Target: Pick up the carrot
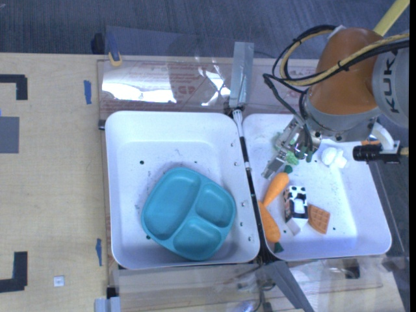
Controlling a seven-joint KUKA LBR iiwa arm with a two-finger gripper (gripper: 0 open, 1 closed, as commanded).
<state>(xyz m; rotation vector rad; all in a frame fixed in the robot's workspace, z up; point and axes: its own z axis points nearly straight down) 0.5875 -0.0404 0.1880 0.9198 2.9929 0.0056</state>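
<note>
Over the shallow white right-hand bin (364,239), my two-finger pincer (281,164) hangs just above the top end of the short orange carrot (275,188) lying by the dividing wall, placed for a descent, its spread unreadable from here.

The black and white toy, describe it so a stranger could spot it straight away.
Look in the right bin, toward its near side. The black and white toy lies between an orange carrot and a tan waffle piece; it alone is patched black and white.
</note>
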